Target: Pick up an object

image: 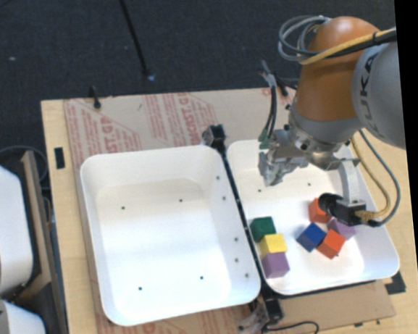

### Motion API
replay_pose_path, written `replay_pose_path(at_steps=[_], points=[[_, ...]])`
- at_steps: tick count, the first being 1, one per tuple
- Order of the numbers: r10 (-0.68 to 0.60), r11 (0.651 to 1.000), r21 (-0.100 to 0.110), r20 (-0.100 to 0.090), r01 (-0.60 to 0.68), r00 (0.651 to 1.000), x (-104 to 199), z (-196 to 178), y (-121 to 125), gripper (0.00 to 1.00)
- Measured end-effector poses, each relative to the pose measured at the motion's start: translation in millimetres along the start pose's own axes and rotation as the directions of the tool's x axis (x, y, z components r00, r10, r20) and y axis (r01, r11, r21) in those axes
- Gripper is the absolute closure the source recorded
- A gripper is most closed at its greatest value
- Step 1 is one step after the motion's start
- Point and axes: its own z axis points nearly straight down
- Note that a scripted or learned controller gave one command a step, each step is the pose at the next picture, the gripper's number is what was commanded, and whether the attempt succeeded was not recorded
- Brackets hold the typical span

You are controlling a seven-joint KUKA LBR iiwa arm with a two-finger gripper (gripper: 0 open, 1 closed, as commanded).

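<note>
The divider where the two white bins meet serves as the landmark here, a dark strip (pixel 232 197) running from a black clip (pixel 214 135) at its far end down toward the near edge of the bench. To the left of that divider lies the left bin (pixel 96 209), a shallow white tray with a few small dark dots on its floor, resting on a sheet of cardboard (pixel 139 121) printed with red lettering. Just to the right of the divider, in the near part of the right bin (pixel 388 260), three blocks sit in a short column touching one another: a green block (pixel 262 228) farthest back, a yellow block (pixel 274 243) in the middle and a purple block (pixel 276 264) nearest. Further right of the divider a blue block (pixel 311 236) touches an orange block (pixel 332 243), with a pale purple block (pixel 343 228) just behind them and another orange block (pixel 317 209) beside a black fitting (pixel 341 208) with a cable. Above these, right of the divider's far half, the gripper (pixel 273 171) hangs from the arm's orange band (pixel 331 68), pointing down over bare bin floor behind the green block; nothing is between its fingers, and how far apart they stand cannot be made out
</note>
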Motion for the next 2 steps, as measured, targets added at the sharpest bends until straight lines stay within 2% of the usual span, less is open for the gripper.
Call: replay_pose_path(at_steps=[1, 2], points=[[0.000, 1.000, 0.000, 0.000, 0.000, 1.000, 53, 17, 0, 1.00], [-0.001, 1.000, -0.001, 0.000, 0.001, 1.000, 102, 12, 10, 1.00]])
